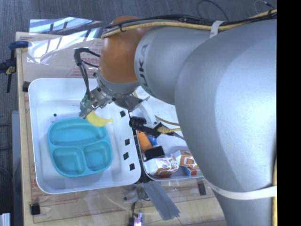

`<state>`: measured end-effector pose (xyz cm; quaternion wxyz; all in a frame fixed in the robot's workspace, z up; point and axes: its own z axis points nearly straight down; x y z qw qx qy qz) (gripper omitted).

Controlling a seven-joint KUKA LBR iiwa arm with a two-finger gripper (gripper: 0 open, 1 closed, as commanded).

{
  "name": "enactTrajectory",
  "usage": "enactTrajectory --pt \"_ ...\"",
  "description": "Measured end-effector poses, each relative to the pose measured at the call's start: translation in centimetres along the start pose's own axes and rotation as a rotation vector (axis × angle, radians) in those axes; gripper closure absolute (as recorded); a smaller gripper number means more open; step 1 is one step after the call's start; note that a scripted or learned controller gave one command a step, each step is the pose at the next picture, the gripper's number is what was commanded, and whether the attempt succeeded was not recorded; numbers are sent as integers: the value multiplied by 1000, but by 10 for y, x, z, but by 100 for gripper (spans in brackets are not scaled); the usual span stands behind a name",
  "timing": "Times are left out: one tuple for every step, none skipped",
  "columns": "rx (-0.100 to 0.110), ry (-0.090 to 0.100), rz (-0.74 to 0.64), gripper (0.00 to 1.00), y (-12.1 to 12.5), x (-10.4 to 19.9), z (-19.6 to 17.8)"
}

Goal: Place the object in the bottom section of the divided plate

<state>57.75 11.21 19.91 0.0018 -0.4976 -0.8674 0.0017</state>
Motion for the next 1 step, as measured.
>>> enactTrajectory --pt "0 0 0 0 0 0 0"
